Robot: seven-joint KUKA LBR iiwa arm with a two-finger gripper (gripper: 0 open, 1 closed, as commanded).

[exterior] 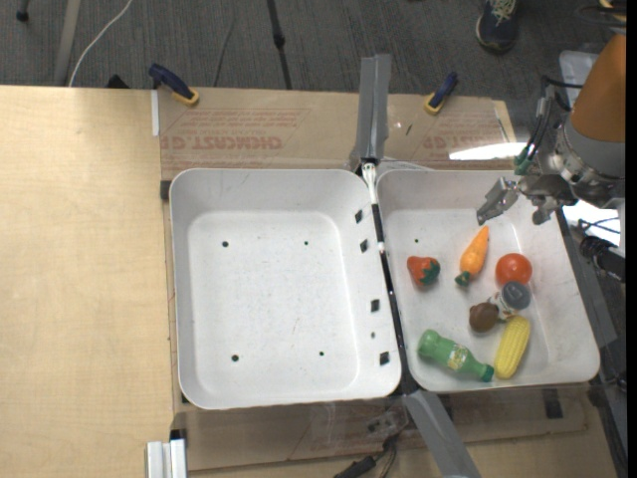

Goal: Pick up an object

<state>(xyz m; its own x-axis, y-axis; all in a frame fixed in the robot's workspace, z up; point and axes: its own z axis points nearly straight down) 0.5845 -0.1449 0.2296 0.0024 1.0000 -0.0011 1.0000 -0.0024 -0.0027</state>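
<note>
The right bin holds several toy foods: an orange carrot, a red strawberry, a red tomato, a grey-capped piece, a brown piece, a yellow corn cob and a green bottle. My gripper hangs at the bin's far right corner, above and behind the carrot and tomato. Its two fingers stand spread apart with nothing between them.
The left bin sits beside the right one, joined at a grey divider. Blue-and-yellow clamps hold the cardboard at the back. A wooden bench surface extends left.
</note>
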